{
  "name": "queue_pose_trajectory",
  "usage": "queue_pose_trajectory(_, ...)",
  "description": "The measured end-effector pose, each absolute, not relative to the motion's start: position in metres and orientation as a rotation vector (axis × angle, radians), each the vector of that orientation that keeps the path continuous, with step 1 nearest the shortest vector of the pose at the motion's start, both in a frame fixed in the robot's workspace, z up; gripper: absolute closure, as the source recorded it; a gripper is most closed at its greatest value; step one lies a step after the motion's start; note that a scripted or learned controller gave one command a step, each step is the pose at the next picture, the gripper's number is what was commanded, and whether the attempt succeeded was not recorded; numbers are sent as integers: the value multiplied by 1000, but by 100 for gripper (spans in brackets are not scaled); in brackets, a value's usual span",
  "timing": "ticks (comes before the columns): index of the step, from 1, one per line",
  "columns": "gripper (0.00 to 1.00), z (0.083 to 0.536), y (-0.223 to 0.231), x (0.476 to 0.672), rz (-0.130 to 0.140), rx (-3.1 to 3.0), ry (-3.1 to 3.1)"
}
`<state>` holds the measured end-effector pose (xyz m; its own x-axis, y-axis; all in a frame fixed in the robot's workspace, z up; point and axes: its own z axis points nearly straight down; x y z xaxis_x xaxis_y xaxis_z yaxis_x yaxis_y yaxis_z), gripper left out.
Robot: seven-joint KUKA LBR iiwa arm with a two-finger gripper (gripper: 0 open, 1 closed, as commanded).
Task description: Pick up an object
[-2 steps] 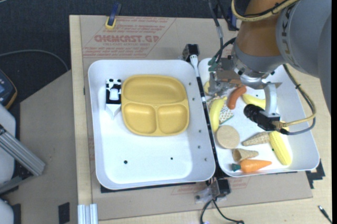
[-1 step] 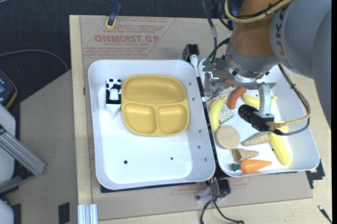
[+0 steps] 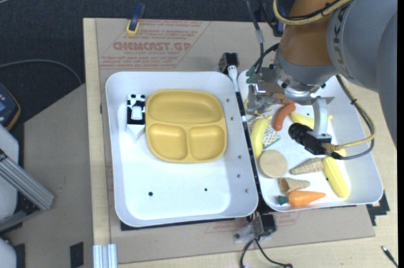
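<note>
Gripper (image 3: 273, 98), finger state can't tell, hovers beside the red sausage (image 3: 283, 115) lying just right of the banana (image 3: 258, 135) in the right bin (image 3: 372, 159); likely light, stiff, slick plastic, best pinched mid-length.

Glossy plastic yellow tray (image 3: 186, 125); smooth white bins (image 3: 183, 197); matt cardboard (image 3: 158, 40).

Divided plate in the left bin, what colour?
Mustard yellow divided plate, plain, clearest in the camera view.
</note>
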<state>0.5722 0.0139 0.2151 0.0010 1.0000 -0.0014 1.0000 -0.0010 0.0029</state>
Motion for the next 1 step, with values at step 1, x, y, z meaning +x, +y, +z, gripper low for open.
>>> queue_pose_trajectory(1, 100, 224, 25, 564, 2, 2219, 2223)
